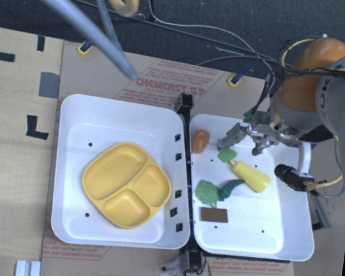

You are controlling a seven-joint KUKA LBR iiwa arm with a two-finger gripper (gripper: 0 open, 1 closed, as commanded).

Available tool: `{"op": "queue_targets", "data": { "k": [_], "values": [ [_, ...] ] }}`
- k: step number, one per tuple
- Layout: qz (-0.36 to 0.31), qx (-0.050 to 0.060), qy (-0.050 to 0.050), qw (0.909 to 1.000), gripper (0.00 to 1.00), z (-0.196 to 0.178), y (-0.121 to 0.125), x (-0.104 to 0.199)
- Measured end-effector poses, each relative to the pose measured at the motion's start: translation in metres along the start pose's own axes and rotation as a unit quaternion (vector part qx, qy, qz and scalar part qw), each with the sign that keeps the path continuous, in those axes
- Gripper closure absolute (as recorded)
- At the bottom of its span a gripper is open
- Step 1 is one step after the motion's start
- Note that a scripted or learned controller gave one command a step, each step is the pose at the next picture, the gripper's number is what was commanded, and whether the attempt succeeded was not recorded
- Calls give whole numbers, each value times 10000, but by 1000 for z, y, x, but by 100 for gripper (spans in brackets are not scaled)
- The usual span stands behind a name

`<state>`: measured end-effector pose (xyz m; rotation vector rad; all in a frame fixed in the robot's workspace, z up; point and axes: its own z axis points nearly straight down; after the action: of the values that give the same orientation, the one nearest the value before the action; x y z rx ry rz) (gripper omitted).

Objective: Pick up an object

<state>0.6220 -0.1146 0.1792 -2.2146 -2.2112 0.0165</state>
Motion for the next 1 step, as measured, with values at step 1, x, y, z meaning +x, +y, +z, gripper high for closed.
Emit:
{"op": "queue_targets", "data": {
  "k": [1],
  "values": [
    [-15,-70,-7,10000,0,-8,3,0]
  ]
}}
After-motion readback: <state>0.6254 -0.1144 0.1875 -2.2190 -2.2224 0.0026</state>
